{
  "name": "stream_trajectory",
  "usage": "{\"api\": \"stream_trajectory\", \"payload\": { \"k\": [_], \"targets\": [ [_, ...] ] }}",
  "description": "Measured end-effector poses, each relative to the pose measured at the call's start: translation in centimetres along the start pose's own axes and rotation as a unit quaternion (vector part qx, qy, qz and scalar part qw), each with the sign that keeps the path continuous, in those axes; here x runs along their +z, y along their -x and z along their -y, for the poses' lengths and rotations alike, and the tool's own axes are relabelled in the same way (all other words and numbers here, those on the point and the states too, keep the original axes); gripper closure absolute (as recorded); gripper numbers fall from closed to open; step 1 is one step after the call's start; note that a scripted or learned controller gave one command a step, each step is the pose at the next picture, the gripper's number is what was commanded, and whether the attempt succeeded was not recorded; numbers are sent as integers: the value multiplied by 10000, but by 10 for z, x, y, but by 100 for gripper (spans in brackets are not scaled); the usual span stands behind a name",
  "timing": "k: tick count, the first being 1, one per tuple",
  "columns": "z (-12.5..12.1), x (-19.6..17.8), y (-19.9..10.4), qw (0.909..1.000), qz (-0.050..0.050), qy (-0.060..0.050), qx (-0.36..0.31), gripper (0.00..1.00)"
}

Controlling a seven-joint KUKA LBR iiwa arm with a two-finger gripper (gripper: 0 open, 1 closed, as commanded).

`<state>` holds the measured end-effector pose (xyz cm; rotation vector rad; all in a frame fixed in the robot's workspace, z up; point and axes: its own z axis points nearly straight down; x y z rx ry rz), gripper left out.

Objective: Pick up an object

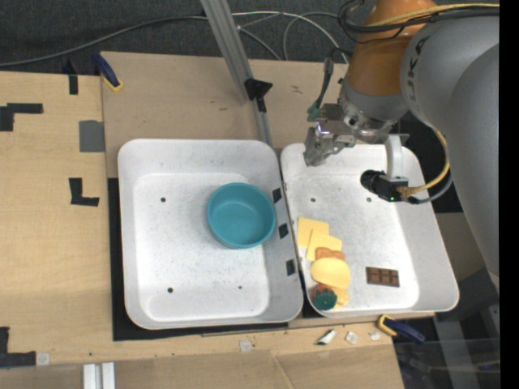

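Camera view: gripper hangs over the far left corner of the right bin; jaw state cannot be told. Nothing is visible between its tips. Yellow pieces, a round yellow object, a green item and a brown bar lie at the near end. Left bin holds a teal bowl.

A tan worktop is carrying black tape marks on its left part. A grey metal pole is slanting down toward the bins. Cables are trailing across the dark floor behind. A blue-and-yellow clamp is gripping the board's upper left corner.
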<state>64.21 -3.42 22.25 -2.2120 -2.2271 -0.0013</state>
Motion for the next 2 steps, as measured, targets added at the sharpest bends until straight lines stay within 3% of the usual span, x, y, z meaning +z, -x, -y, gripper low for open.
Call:
{"api": "stream_trajectory", "payload": {
  "k": [2],
  "targets": [
    [41, 11, -106, 10000, 8, -14, 2, 100]
  ]
}}
